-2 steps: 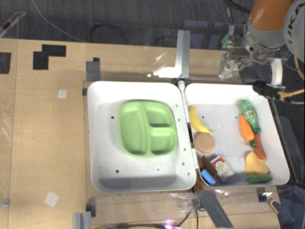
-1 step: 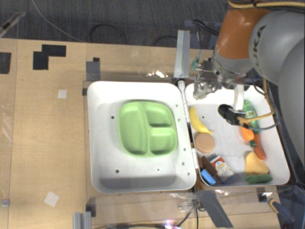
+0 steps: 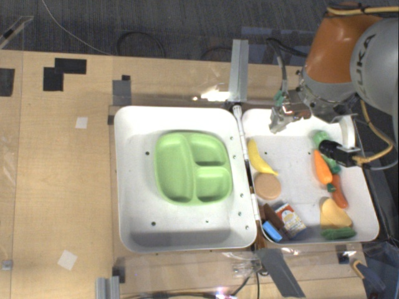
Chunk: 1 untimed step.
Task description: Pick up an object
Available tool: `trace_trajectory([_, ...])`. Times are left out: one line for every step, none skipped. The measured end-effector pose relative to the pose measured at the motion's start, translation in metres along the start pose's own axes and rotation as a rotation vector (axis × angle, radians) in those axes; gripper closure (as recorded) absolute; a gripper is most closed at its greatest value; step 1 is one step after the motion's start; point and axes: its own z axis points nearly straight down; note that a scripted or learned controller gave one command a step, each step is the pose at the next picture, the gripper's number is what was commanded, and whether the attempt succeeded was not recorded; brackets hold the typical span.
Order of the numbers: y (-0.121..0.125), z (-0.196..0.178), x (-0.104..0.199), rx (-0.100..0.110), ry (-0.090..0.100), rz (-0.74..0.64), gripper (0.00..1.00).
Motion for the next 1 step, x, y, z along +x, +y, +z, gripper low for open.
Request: trace_trajectory([0.0349,-0.0319,-0.0568,-0.005,-0.002,-0.024,1.0])
